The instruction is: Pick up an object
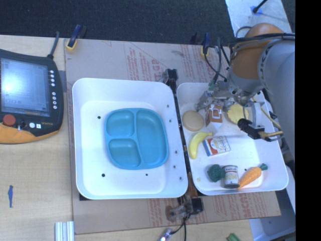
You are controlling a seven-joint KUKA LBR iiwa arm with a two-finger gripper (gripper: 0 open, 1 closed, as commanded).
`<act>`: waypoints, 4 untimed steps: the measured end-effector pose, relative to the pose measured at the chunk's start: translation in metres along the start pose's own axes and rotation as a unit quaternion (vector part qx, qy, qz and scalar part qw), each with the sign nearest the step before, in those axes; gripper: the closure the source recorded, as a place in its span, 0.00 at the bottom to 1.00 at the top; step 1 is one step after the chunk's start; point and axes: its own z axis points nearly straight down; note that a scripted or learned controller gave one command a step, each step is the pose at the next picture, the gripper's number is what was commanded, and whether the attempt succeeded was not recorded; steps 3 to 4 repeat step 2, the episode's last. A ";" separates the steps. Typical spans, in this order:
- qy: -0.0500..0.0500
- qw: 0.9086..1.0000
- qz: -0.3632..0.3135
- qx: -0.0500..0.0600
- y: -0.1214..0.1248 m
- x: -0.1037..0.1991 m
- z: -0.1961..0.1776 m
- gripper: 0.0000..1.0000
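so far nothing lifted: gripper (216,104) low in right bin (273,185) over small orange-brown carton (215,114), jaw state cannot tell; banana (196,143), carrot (250,176), can (230,176) lie untouched; grasp and lift remain

The arm (278,64) has a smooth, rounded grey shell, pale and slightly glossy where the light catches it. Above the wrist sits a bulging orange band (251,54), shaped like a dome. Thin black cables (220,59) loop beside it and run toward the tool (216,98), a small cluster of grey metal and dark parts, too fine to make out in detail.
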 end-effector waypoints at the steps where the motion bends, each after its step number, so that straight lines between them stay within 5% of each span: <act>1: 0.000 1.000 -0.001 0.001 0.000 0.000 -0.010 1.00; 2: 0.001 1.000 0.000 0.000 -0.010 0.078 -0.100 1.00; 4: 0.001 1.000 0.000 0.000 -0.010 0.078 -0.100 1.00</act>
